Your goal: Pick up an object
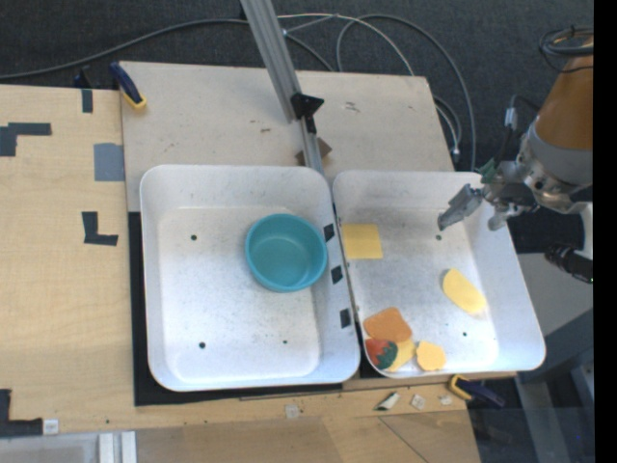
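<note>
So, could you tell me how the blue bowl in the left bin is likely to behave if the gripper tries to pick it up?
The blue bowl looks like thin moulded plastic, so probably stiff and light. It sits upright with its opening up, so a rim pinch seems feasible, though its smooth wall may slip. Pushed, it would likely slide across the left bin rather than tip.

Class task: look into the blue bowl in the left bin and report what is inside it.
The blue bowl stands upright in the left bin. Its inside shows only its own blue floor and wall, with nothing lying there. The bin floor beneath the bowl is covered, so that cannot be checked.
</note>
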`<state>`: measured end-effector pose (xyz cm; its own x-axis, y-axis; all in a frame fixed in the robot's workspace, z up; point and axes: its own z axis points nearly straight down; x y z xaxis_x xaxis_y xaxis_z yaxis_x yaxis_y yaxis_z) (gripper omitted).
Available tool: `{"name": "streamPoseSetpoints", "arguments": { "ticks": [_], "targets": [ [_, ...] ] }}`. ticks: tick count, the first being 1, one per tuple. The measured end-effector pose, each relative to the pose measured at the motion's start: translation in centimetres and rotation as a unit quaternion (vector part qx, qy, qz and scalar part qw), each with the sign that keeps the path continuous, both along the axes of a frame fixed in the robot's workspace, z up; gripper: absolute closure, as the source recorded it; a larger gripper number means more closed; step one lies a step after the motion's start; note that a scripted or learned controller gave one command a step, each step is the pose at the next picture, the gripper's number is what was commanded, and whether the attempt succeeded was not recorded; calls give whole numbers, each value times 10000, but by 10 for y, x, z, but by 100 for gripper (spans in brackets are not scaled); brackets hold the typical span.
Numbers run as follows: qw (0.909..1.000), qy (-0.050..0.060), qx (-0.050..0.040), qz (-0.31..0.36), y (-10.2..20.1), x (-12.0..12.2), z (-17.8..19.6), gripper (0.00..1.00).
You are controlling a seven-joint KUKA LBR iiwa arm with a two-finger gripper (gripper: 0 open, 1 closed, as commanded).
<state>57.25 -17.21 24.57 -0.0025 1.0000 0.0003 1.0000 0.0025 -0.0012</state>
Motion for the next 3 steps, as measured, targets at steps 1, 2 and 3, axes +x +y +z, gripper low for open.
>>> {"name": "streamPoseSetpoints", "arguments": {
  "ticks": [1,2,3],
  "targets": [
    [10000,0,0,1,0,0,0,0],
    [10000,23,-2,-6,-4,6,-48,0],
    [10000,37,4,-8,-6,-1,-111,0]
  ]
}}
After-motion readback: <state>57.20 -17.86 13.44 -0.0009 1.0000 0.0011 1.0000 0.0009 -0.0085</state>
